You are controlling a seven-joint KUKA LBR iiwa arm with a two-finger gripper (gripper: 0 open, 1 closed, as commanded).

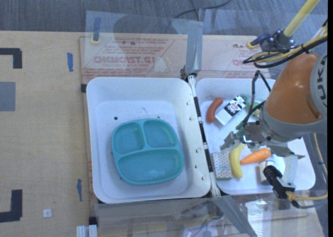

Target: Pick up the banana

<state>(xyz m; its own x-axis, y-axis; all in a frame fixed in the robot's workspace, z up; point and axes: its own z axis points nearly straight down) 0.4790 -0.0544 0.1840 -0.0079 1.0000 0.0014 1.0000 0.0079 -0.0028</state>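
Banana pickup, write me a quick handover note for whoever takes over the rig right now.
Gripper: over the right bin, just above the banana; whether it is open or shut cannot be told from this view.
Banana: lying in the right bin, with the carrot at its right side and a speckled sponge at its left. A sausage and a small black-and-white box lie further back.
Left bin: holds the teal divided plate.
Done: arm positioned near the banana.
Left: grasp the banana and lift it; it is not seen held.
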